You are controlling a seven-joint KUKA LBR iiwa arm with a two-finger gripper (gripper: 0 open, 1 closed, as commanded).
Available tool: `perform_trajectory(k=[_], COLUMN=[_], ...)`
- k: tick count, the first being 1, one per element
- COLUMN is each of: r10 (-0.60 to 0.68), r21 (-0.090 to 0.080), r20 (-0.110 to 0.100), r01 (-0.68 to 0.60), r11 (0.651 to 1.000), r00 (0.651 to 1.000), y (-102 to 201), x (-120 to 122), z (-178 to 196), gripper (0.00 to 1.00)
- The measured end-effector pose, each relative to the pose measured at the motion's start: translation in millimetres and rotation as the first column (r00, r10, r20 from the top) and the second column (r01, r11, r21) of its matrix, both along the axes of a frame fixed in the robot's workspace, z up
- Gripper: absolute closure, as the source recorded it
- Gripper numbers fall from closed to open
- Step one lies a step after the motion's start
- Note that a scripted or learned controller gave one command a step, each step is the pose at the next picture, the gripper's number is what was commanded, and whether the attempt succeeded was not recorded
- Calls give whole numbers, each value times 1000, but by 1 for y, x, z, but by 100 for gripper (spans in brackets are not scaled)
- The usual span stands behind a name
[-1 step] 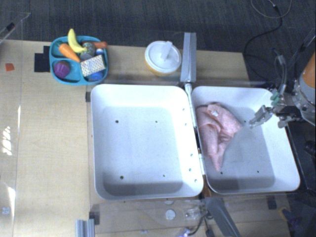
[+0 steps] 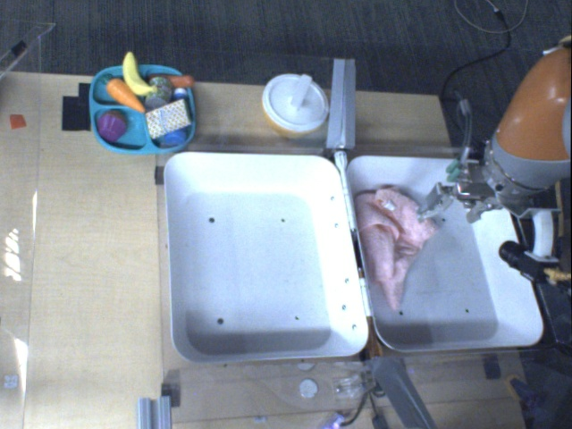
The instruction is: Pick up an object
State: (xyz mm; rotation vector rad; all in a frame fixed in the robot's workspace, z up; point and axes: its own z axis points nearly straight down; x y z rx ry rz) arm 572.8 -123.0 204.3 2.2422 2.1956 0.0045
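Crumpled soft pink cloth (image 2: 391, 239) in right white bin (image 2: 500, 320), metal end effector (image 2: 438, 202) at its edge, finger state unclear

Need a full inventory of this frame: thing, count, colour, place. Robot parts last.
bins: 2, white, side by side on the bench
cloth: 1, pink, crumpled, left part of the right bin
tray: 1, blue, divided, bench top left, above the left bin
toy food in the tray: several; yellow banana, orange carrot, purple piece; others too small to name
lidded container: 1, white lid over yellow, bench above the gap between the bins
cable: 1, thin, looped on the dark floor, top right
arm: 1, grey with orange band, from the right
gripper: 1, metal, at the cloth's right edge
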Motion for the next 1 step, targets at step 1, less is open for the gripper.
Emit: perform_trajectory(k=[1], r10=[96], r21=[-3], r20=[13], r01=[-96], r11=[995], r00=[995], y=[-5], x=[39], z=[-113], gripper=[0])
